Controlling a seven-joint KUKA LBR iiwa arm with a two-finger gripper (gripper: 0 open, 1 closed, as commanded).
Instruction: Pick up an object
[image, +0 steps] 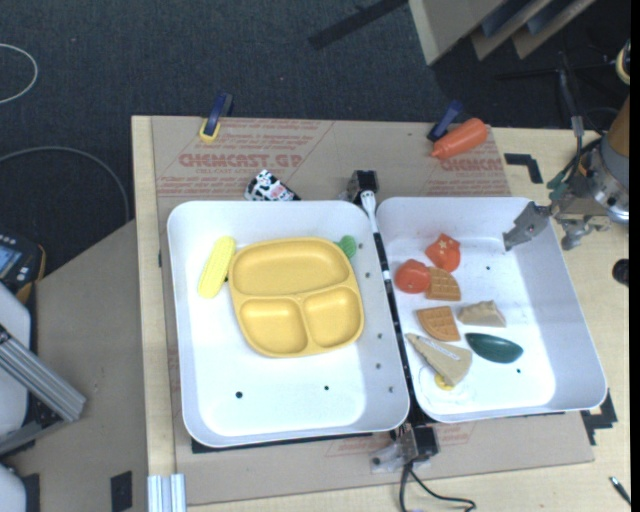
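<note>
The gripper (548, 226), fingers spread and holding nothing, hangs over the right bin's (560, 300) far right corner, well apart from the toy foods (445, 300) clustered along its left edge; so tight a cluster risks a glancing or double grasp.

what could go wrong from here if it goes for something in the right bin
1. The toy foods lie packed together: the red tomato touches the waffle piece, so a descent there may knock or catch both.
2. The pincer sits near the right bin's far rim, away from the cluster, so a straight drop would likely meet bare floor.
3. The dark green piece lies flat and low; fingers may slide over it.
</note>
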